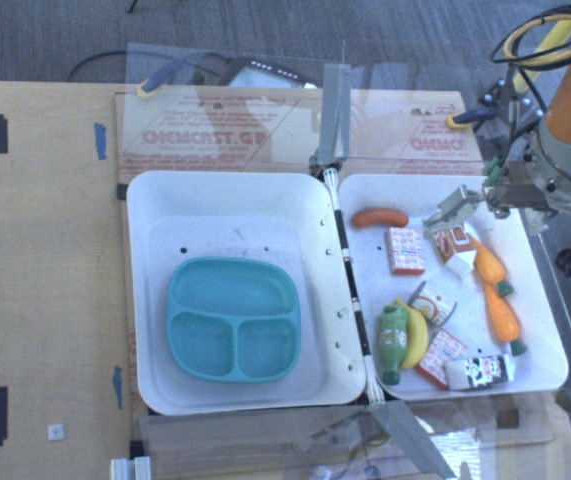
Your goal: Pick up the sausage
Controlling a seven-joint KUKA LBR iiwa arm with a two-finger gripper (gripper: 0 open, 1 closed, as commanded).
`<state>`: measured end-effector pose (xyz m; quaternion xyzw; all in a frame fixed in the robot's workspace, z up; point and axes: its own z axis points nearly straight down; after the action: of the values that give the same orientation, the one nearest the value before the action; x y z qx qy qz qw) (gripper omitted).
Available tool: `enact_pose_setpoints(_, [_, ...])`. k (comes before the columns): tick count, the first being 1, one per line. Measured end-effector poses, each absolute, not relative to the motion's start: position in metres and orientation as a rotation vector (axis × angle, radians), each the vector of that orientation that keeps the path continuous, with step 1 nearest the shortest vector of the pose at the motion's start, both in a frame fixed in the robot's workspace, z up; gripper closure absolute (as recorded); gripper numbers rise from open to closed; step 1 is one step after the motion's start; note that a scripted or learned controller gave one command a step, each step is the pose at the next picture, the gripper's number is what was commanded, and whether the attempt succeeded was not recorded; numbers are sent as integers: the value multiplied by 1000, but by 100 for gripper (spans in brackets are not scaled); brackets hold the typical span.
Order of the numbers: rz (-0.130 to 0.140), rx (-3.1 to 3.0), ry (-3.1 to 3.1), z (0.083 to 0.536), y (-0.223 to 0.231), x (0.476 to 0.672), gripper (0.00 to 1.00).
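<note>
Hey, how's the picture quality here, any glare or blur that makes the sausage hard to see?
Camera view: the sausage is clear against the right bin, softly lit with little shadow; glare streaks the clear panels behind the bins; the whole frame is slightly soft, and the gripper is too blurred to read in detail.

Arm enters from right; gripper (452, 208) angled down-left.

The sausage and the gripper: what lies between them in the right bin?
In the camera view, only bare white bin floor separates the sausage from the gripper. The small red-and-white carton sits just below that stretch, not in it.
</note>
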<state>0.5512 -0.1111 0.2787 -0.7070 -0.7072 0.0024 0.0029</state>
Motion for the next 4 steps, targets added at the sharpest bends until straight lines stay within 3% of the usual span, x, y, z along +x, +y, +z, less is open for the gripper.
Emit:
enact_pose_setpoints(1, [12,-2451,-1954,187,-44,585,0])
enact_pose_setpoints(2, [8,-2349,-2081,181,-28,641,0])
enact_pose_setpoints(3, [-45,-2346,-2105,150,-48,649,0])
enact_pose_setpoints(4, [5,-2019,-2404,217,-89,655,0])
